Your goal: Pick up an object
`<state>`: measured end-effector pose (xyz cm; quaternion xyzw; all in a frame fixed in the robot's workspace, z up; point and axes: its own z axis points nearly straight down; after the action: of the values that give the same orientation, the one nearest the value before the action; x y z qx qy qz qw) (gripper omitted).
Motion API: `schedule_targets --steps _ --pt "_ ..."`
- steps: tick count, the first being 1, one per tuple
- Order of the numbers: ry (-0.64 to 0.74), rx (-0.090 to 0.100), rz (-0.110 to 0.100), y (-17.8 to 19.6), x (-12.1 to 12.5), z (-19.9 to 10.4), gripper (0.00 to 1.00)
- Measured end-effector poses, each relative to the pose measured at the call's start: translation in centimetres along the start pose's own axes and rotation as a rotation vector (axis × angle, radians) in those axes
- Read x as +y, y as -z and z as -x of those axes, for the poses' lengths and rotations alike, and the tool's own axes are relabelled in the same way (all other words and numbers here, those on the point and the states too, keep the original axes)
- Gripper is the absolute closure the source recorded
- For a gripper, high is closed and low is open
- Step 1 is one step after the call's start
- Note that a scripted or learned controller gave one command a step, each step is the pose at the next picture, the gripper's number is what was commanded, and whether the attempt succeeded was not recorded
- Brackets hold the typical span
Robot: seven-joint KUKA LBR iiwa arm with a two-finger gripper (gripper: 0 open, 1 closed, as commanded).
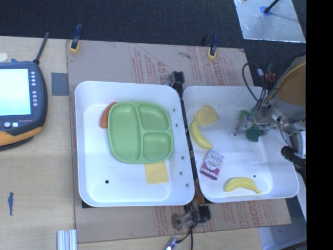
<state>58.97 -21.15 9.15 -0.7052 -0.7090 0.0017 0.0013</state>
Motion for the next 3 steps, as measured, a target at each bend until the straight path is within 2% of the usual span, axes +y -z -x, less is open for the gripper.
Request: schedule_targets --steps 1,2,3 --pt "-0.002 0.001 0.003 0.1 6.3 0.1 0.00" --pt "0.001 0.001 0.001 1.2 6.3 0.1 1.00" --pt "-0.002 0.002 0.005 6.4 6.7 -5.8 1.00"
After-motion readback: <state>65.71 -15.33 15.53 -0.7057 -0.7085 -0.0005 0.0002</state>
